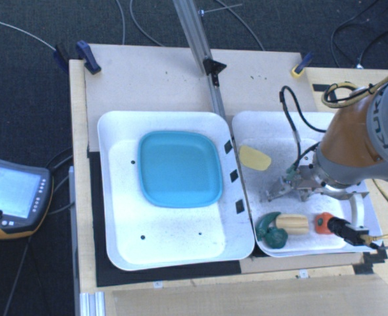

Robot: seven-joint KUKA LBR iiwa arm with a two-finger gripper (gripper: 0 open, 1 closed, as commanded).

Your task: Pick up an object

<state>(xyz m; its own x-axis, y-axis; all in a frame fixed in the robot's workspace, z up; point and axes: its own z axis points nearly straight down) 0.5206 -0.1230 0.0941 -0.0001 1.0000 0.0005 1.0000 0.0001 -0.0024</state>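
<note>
Metal gripper (279,191) hovers above a dark-green rounded toy (271,230).

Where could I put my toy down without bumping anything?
The left bin has bare floor in front of the blue plate, toward its near rim. The right bin is crowded: the gripper, yellow piece, green toy and wooden block.

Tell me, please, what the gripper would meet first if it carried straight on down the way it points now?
Probably the bare floor of the right bin: the gripper points down between the yellow piece and the green toy, though depth is unclear.
</note>
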